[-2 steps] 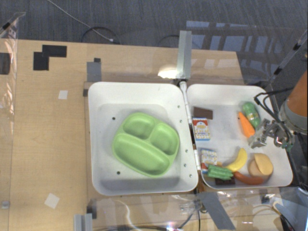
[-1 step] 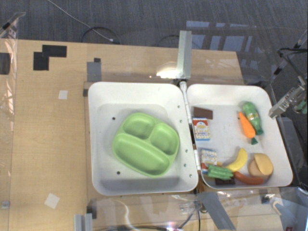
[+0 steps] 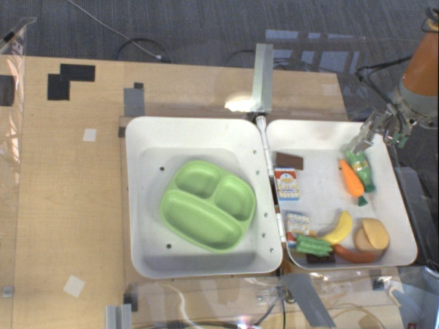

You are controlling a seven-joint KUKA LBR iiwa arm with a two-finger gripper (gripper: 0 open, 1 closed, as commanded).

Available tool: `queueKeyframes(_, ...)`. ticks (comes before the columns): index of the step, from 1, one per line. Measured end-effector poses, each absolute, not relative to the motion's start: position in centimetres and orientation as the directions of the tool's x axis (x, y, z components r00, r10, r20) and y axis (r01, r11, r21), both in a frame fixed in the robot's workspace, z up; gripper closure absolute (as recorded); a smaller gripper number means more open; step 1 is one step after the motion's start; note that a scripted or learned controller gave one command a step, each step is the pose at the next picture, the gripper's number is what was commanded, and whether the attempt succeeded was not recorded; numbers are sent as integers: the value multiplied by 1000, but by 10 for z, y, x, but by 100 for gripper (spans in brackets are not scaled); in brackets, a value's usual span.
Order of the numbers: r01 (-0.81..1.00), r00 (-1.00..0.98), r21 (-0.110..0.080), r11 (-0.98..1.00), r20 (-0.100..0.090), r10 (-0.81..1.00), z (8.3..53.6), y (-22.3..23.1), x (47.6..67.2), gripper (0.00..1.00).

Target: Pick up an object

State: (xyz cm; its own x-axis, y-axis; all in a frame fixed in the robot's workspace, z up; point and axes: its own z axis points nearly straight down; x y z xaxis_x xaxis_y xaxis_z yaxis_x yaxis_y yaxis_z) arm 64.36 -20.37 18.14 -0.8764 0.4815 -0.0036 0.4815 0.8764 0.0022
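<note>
Two white bins sat side by side: the left bin (image 3: 140, 184) held a green divided plate (image 3: 208, 203), the right bin (image 3: 315, 139) a scatter of toy food. The gripper (image 3: 361, 142) hung over the right bin's far right corner, just above a carrot (image 3: 352, 177) lying on a green packet (image 3: 363, 169); how its jaws stood could not be told. Nearer the front lay a banana (image 3: 339, 227), a bread roll (image 3: 372, 235) and a small carton (image 3: 287, 183).
</note>
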Motion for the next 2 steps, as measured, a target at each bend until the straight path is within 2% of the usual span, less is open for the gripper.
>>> queueKeyframes(1, 481, -876, 3, 877, -9, 481, 184, -205, 645, 0)
queueKeyframes(2, 450, -893, -2, 893, -3, 450, 89, -192, 660, 0)
